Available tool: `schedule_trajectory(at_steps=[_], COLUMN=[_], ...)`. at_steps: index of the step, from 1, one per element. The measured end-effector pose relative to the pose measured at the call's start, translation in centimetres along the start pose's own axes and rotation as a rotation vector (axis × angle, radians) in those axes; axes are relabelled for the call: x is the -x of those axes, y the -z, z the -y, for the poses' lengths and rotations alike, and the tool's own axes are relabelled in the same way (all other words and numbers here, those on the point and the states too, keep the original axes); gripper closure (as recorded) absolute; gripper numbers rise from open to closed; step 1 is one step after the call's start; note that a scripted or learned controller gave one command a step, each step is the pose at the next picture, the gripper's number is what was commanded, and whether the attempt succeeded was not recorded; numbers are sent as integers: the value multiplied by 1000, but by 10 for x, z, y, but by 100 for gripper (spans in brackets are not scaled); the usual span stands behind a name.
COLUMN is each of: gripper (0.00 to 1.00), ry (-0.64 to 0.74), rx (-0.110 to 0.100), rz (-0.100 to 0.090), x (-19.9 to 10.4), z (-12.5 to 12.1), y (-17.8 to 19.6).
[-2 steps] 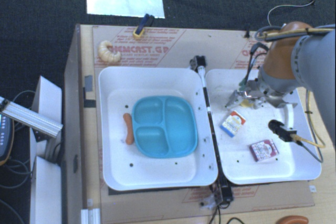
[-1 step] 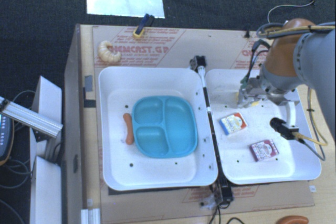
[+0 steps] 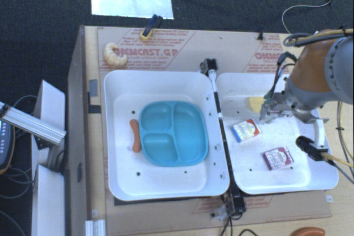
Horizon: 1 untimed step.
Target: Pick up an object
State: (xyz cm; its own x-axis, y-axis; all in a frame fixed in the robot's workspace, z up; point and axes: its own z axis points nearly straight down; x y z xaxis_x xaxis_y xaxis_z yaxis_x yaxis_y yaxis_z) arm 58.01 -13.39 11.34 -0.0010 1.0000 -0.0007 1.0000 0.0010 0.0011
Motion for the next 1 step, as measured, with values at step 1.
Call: schedule_trajectory(at_steps=[1], gripper=[0], ry=[1], rx=[0], rz=[-1], x=[0], z=[0], y=[0])
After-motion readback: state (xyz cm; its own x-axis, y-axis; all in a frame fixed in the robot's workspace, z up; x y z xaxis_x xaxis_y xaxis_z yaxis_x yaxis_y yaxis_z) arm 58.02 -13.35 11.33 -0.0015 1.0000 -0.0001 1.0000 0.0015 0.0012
